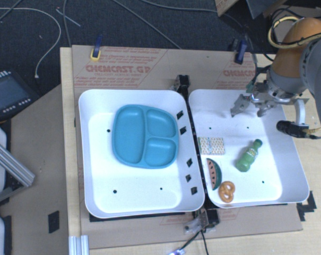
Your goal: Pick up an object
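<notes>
Up near the far wall of the right-hand shallow white bin (287,179), the grey two-finger gripper (252,108) hangs on the arm with its orange band (301,31), reaching in from the right side of the camera view. Its two metal fingers (239,107) are spread apart over bare white floor, with nothing between them, so the pincer stands open and holds nothing.

All the loose things lie nearer the camera than the gripper, well apart from it. A small green plastic bottle (248,155) lies tilted on the bin floor, its cap end pointing up toward the gripper; it is the closest of the objects to the fingers, yet clearly not touching them. To the left of the bottle rests a small flat patterned square packet (211,145), close to the bin's left wall. Below that packet sits a toy watermelon slice (214,173), red with a green rind, and just beside the slice, toward the bin's near edge, lies a small brown pretzel-shaped toy (226,190).

Across the dividing walls, the left-hand shallow white bin (96,190) carries a light blue plastic plate (145,136) with three compartments, set in its far half. Both bins sit on a brown cardboard sheet (149,62) with red printing.
</notes>
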`<state>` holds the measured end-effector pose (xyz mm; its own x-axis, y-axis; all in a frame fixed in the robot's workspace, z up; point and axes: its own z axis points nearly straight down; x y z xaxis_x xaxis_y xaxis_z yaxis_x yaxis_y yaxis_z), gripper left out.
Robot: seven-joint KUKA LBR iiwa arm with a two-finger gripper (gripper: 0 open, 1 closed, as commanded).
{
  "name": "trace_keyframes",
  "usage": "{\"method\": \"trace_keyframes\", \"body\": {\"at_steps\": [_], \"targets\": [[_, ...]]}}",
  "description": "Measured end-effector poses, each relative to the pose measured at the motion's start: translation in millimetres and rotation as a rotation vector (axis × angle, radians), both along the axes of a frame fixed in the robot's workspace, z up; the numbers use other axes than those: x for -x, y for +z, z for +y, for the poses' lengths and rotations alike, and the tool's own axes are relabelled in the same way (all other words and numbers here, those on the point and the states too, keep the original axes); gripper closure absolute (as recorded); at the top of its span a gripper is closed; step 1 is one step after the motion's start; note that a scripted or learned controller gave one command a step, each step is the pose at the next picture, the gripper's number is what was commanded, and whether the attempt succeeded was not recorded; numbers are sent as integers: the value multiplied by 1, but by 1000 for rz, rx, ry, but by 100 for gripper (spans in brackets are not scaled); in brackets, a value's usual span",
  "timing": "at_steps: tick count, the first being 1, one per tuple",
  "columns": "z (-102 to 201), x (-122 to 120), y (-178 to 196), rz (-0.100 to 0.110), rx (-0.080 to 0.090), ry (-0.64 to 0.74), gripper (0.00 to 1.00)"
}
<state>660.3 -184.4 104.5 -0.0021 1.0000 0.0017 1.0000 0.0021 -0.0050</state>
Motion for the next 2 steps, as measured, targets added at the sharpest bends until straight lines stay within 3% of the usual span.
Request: {"method": "trace_keyframes", "body": {"at_steps": [1,2], "targets": [[1,0,-20,-2,1,0,0],[1,-2,-7,-6,2,1,100]]}}
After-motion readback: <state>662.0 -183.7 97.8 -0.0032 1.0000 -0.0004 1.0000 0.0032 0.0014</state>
